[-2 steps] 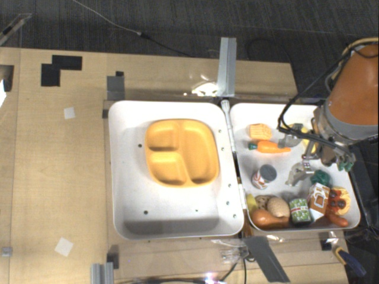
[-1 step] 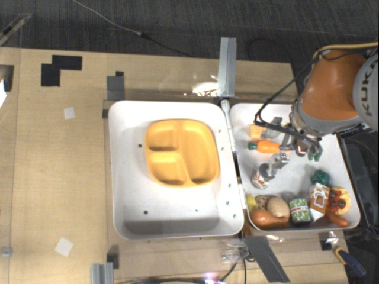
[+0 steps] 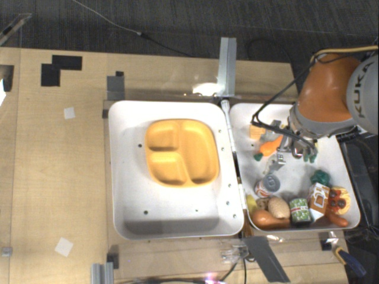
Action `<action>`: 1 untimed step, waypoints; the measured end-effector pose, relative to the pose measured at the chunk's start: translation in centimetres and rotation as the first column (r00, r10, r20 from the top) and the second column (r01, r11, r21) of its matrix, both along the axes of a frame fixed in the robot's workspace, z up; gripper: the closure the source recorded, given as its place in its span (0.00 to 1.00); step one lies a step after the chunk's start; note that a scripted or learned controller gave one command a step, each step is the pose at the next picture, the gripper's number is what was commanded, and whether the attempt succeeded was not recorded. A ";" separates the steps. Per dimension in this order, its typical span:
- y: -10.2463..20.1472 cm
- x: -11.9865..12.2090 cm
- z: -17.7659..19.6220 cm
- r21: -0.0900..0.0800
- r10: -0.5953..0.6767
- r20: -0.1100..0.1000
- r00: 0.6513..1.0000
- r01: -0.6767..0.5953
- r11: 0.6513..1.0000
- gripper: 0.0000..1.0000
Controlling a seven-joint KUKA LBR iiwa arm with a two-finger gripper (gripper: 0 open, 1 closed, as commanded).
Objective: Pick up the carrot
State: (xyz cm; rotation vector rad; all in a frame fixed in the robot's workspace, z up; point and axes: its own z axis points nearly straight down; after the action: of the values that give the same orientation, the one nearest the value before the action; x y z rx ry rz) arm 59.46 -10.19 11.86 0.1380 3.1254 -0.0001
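Note:
The carrot (image 3: 271,147) is orange with a green stem end pointing down-left. It is in the upper left part of the right bin (image 3: 343,158). My gripper (image 3: 294,149) hangs over that bin, directly to the right of the carrot and right against it. The wrist and its cables cover the place where they meet, so I cannot see whether the carrot is gripped or just lies beside the gripper.
A yellow divided plate (image 3: 180,152) lies in the left bin (image 3: 130,206). The right bin's front holds several toy foods: a round tin (image 3: 271,184), a potato (image 3: 277,206), a green can (image 3: 299,211), a juice carton (image 3: 320,198) and broccoli (image 3: 320,177).

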 end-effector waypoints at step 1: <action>0.9 0.4 -2.9 0.001 -0.046 0.000 0.999 0.046 0.999 0.00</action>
State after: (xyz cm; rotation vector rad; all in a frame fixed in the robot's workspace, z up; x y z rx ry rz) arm 59.89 -9.34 8.92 0.2105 3.1217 0.0011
